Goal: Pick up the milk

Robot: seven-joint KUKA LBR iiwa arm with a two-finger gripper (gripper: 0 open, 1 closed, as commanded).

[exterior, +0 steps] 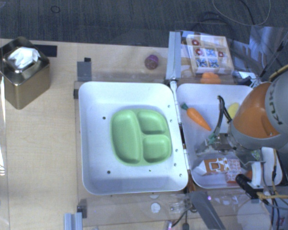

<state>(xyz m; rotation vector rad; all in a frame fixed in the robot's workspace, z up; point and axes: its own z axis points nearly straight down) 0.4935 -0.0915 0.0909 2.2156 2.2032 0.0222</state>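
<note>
The milk point(222, 167) lies flat near the front edge of the right bin point(201, 92), a small carton with an orange-and-white printed face turned up. The gripper point(215, 143) hangs just behind it, low in the bin, its dark metal parts crowded under the arm's point(273, 111) wrist; whether it is open or shut I cannot tell from here, and nothing is plainly caught in it. The carton looks boxy and slightly glossy, with white shapes on the orange panel, too small to read. Toward the bin's left side a carrot point(198, 117) lies at a slant, smooth orange with a green stub at its back end, apart from the milk. A yellow thing point(233, 110) peeks out beside the arm's broad orange band, mostly hidden. The left bin point(93, 176) is a shallow white plastic tub with rounded corners, and in its middle sits a green tray point(140, 136), matt, soft-edged, split into three compartments. On the wooden bench point(33, 157), at the far left corner, stands a brassy square box point(23, 75) with white tissue point(22, 57) bunched at its top. Behind the right bin rests a flat printed box point(208, 54).
</note>
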